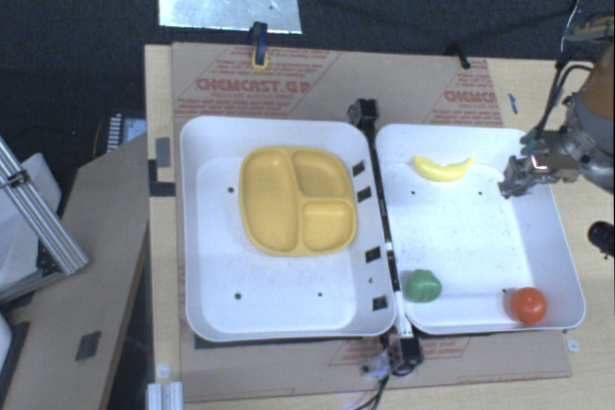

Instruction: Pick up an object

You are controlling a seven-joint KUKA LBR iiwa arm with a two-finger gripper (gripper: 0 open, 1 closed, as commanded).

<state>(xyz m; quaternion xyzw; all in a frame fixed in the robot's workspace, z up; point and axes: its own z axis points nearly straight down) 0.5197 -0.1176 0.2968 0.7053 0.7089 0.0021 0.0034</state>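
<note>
White bins: two shallow bins sit side by side on the bench, the left bin (pixel 207 235) and the right bin (pixel 567 274), their inner rims meeting along a dark seam with clips.
Left bin contents: a yellow divided plate (pixel 296 200) with three compartments lies flat near the middle of the bin floor, nothing visible in its compartments.
Right bin contents: a yellow banana (pixel 442 168) lies near the far rim, curved with its ends pointing up toward the back; a green object (pixel 421 285) sits at the near left corner, just beside the seam; an orange-red round object (pixel 527 304) sits at the near right corner, close to the rim.
Spacing: the three loose items are well apart from one another, with bare bin floor between them.
Arm: the grey arm (pixel 591 134) enters from the right, over the far right edge of the right bin.
Gripper: the gripper (pixel 519 176) hangs above the right bin's far right part, to the right of the banana and apart from it.
Claw state: too small and blurred to say whether it is spread or pressed together; I cannot tell.
Grasp: nothing can be made out between the claw tips.
Bench: brown board (pixel 317 77) printed with red lettering lies under both bins.
</note>
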